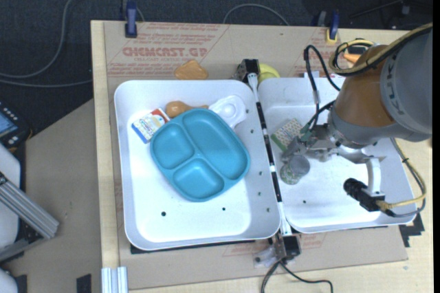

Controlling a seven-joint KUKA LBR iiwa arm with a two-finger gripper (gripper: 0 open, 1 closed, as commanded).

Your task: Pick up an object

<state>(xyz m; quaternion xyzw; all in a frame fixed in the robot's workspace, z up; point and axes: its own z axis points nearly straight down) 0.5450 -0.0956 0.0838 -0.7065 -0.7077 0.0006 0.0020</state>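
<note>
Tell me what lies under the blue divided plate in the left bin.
Poking out from under the blue plastic divided plate: a small white packet, an orange rounded piece and a white scoop-like item. How far each runs beneath is covered.

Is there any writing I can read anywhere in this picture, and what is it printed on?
"CHEMCAST GP": large reddish letters on the brown board under the bins, above the left bin.
Smaller reddish lines above and below that word on the board: too small to read.
The small red, white and blue packet beside the blue divided plate: print too blurred to read.
The grey arm: dark marking on its casing, cut off, not readable.
</note>
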